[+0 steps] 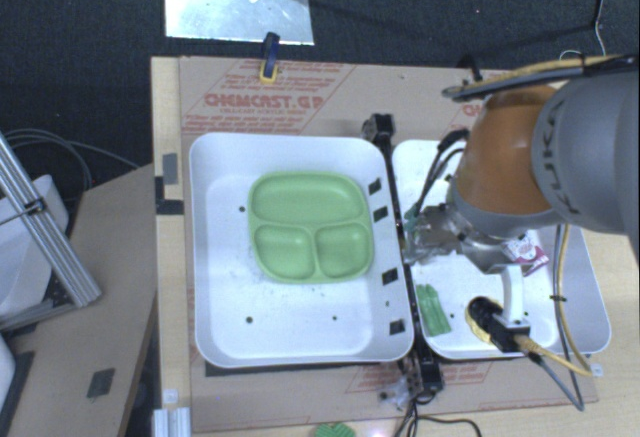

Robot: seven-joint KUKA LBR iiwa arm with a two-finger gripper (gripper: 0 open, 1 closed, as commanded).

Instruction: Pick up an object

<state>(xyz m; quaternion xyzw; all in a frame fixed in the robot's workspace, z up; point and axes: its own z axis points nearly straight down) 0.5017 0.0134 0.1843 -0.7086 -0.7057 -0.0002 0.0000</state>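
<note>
- Resting flat near the middle of the left bin (pixel 215 225) is a pale green divided plate (pixel 306 225). It lies right way up, with one wide compartment on the far side and two smaller ones on the near side.
- A few small dark specks dot this bin's white floor around the plate.
- Black clips (pixel 381 215) sit in a row along the edge where the two bins meet.
- The right bin (pixel 590 315) holds a small green ridged piece (pixel 431 309), which lies flat close to the bin's left wall, towards the near edge.
- The gripper (pixel 432 233) is low over the left part of the right bin, just beyond the green ridged piece and apart from it. The wrist covers it from above, so it cannot be told whether it is released, clenched or grasping anything.
- A pink-and-white item (pixel 527 253) shows in the right bin at the arm's near right side. Most of it is hidden, and what kind of thing it is cannot be made out.
- The arm (pixel 545 155), grey with its orange band, covers most of the far half of the right bin and hides whatever lies beneath it.
</note>
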